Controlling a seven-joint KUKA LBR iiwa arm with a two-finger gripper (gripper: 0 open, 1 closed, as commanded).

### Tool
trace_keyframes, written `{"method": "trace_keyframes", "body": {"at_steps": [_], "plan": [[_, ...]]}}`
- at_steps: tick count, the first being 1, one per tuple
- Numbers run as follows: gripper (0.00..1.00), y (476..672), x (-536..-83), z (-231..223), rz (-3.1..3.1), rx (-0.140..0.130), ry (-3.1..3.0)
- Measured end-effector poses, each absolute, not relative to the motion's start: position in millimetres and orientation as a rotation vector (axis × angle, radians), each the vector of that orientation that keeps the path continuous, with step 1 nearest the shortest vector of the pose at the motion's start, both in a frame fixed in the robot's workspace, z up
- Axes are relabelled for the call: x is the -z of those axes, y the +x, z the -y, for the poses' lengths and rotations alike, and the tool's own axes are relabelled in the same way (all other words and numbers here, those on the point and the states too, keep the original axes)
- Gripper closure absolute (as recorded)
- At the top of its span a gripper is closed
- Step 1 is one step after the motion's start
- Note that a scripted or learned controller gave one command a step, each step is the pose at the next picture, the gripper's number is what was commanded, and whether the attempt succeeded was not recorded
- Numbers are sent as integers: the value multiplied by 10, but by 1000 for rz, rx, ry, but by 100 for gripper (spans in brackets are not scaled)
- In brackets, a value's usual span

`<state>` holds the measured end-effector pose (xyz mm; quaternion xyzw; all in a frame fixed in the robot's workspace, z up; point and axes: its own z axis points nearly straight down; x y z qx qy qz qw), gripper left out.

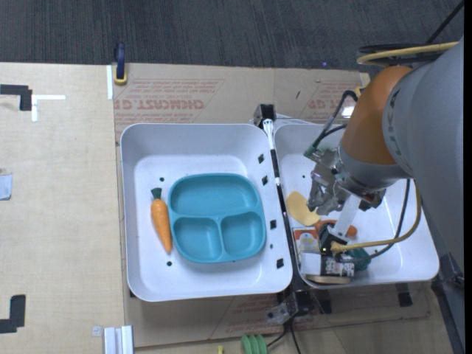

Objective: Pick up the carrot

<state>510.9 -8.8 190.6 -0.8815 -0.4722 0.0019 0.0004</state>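
Looming large at the right, the grey arm (435,124) with its orange band is reaching down into the right bin (420,260), where the gripper (318,198) is hanging over a small heap of objects (a pale yellow piece (300,209) is lying just beside it). Whether the jaws are wide or narrow I cannot tell. Well apart from them, the carrot (161,223) is lying in the left bin (140,271), touching the left edge of the blue divided plate (217,217).
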Motion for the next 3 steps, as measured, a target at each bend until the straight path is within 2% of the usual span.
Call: {"method": "trace_keyframes", "body": {"at_steps": [1,2,3], "plan": [[0,5109,-1907,91,1482,-6,-2770],[0,5597,-1904,613,1626,-9,-2688],[0,5023,-1904,231,1531,-9,-2740]]}}
